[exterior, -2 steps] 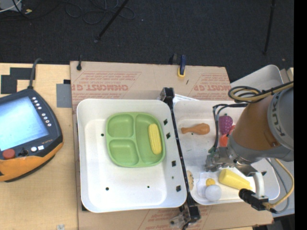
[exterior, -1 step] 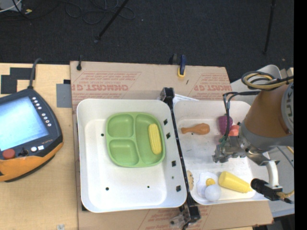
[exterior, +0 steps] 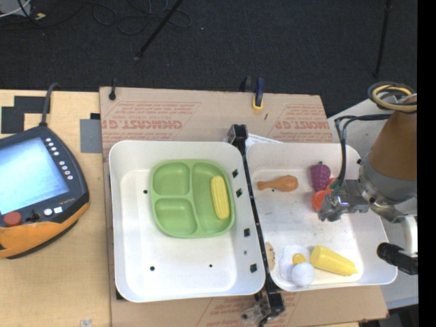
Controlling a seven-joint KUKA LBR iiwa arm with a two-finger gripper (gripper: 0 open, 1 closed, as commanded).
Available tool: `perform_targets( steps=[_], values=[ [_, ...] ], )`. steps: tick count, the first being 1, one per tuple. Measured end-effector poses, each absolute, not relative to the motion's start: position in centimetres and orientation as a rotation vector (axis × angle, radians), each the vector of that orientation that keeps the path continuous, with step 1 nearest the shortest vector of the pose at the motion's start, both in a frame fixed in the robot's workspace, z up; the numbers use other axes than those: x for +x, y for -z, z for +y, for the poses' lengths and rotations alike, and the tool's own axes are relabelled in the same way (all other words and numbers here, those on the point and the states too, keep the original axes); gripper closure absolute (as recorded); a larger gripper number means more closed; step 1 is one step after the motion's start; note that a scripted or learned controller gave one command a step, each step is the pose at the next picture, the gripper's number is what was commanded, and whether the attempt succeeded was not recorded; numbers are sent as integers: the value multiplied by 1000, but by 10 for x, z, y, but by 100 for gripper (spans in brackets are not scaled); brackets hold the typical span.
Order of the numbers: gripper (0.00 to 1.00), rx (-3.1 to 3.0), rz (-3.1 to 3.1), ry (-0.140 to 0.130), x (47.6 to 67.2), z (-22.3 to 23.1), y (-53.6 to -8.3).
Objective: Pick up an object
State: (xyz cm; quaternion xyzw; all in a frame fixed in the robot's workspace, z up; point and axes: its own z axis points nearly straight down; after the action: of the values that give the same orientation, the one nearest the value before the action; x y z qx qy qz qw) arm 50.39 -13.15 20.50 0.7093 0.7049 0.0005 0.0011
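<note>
2 shallow white bins are sitting side by side on a bench. The left bin [exterior: 129, 264] is carrying a green divided plate [exterior: 191, 197] near its middle, and a yellow corn cob [exterior: 219, 196] is lying in the plate's right compartment, its long axis running between the bin's far and near edges.

The right bin [exterior: 368, 251] is holding the loose toys. A brown drumstick [exterior: 278, 183] is lying near the far left corner with its long axis running left to right, thick end toward the right edge. A purple grape bunch [exterior: 320, 175] is resting near the far right edge, and an orange-red piece [exterior: 321, 199] is lying just beside it toward the near edge. Along the near edge, a fried egg [exterior: 297, 256], a white ball [exterior: 302, 273] and a yellow wedge [exterior: 332, 260] are clustered; the wedge's long axis is slanting, its tip pointing toward the near right corner.

The arm is reaching in over the right edge, and the gripper [exterior: 332, 206] is hanging low over the orange-red piece, which looks like the target of the pick, probably because it lies nearest the arm. I cannot tell whether the jaws are apart or together, nor whether they are touching the piece. Nothing is visibly held.
</note>
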Motion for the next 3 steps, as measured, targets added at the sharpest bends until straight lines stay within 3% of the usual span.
perform_targets(
  steps=[1,3],
  values=[
    [100,2222,2221,0,504,-133,-229],
    [100,2219,2230,0,506,-32,-237]
  ],
)
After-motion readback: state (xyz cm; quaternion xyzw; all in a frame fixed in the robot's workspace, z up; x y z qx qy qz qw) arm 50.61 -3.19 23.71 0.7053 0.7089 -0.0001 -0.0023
